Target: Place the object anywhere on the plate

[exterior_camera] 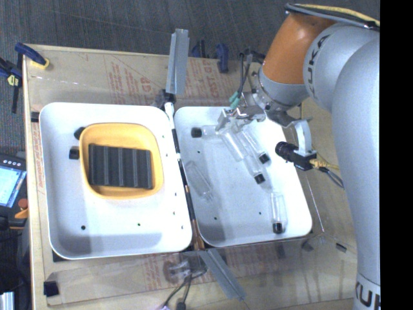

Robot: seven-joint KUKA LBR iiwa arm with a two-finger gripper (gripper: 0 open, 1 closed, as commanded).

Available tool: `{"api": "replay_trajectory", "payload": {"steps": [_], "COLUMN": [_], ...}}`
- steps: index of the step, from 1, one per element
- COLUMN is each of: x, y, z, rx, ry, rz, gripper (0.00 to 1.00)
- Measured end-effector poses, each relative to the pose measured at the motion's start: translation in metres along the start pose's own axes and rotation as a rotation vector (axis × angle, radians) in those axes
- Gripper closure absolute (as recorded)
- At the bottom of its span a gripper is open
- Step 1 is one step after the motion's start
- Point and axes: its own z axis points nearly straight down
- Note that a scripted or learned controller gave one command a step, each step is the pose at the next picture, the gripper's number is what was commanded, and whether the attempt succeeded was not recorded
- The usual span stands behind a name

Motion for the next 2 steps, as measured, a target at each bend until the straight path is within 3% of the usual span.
{"api": "replay_trajectory", "payload": {"steps": [1,2], "x": [0.065,0.144], "y": [-0.004,0.015], "z": [0.029,0.002], "rx": [0.002,0.000], "ry": [0.000,-0.002], "rz": [-0.241,-0.386], "gripper": [1.00,1.00]}}
